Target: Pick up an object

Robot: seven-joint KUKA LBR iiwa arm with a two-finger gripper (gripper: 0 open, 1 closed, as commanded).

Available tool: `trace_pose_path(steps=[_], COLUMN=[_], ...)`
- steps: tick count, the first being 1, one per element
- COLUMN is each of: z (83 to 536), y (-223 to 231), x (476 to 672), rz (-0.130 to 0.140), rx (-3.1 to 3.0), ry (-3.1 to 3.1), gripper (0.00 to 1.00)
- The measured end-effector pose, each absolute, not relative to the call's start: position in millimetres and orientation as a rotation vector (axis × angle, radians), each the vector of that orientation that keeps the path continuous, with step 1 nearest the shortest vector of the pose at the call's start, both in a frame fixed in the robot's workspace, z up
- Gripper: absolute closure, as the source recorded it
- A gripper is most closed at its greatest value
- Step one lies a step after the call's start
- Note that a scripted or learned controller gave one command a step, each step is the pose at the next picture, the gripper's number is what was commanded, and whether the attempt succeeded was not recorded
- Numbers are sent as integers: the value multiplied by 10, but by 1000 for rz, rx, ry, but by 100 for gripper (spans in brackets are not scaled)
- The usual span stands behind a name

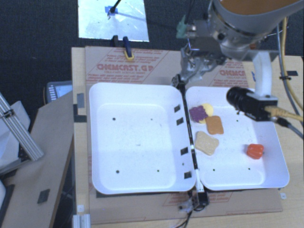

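The right bin (266, 175) holds a purple grape bunch (198, 112) with a yellow piece (208, 109) just behind it. An orange-brown toast slice (214, 125) and a beige bread slice (207, 143) lie in front of them. A red-orange pepper (255, 150) sits alone further right. My gripper (186, 76) hangs over the far end of the divider between the bins, behind and to the left of the grapes. Nothing is visibly held by it.
The left white bin (137, 137) lies beside the right one, joined by a black-clipped divider (189, 141). A black cylindrical device (248, 103) with cables juts over the right bin's far edge. A reflective sheet (113, 13) lies behind the bench.
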State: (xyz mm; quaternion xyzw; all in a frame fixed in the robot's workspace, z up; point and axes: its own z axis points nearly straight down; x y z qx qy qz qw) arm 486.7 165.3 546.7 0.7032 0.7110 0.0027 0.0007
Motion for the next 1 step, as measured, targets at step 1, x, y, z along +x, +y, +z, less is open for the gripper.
trace_pose_path(steps=[1], z=[5574], y=[1656], x=[4870], rz=[11], rx=[2201], ry=[2239], gripper=[100])
